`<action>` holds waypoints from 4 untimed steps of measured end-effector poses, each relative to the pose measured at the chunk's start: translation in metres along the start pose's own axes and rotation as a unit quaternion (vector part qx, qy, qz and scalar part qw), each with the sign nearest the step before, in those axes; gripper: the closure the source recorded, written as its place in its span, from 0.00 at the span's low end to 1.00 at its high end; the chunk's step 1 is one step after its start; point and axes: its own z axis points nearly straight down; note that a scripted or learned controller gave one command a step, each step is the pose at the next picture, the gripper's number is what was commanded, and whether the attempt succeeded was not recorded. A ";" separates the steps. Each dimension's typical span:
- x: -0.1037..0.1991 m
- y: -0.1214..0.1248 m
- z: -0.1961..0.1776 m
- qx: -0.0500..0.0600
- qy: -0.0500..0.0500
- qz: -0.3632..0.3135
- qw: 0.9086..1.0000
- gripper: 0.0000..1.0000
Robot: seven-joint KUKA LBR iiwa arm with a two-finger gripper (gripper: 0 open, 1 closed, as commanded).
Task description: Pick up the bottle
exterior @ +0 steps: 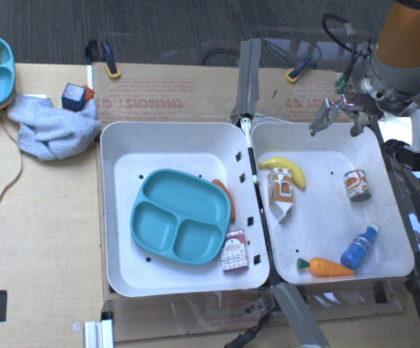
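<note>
One bottle [359, 246], one carrot [326, 267], one banana [285, 170], one can [356, 185]

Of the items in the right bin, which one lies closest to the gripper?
The small red-and-white can, lying under the gripper; the yellow banana, blue plastic bottle and orange carrot lie farther off.

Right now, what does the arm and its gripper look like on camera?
The arm shows a broad orange band above a grey wrist section. Black cables loop beside the wrist. The gripper is grey metal with two thin fingers pointing down toward the right bin.
</note>
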 end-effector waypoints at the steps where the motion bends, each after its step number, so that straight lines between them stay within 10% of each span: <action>1: -0.092 -0.062 0.099 0.001 0.000 0.013 1.000 0.00; 2: -0.110 -0.133 0.178 0.001 0.005 -0.033 0.999 0.00; 3: -0.105 -0.147 0.177 -0.002 0.000 -0.231 0.973 0.00; 4: -0.104 -0.146 0.177 -0.002 0.000 -0.403 0.915 0.00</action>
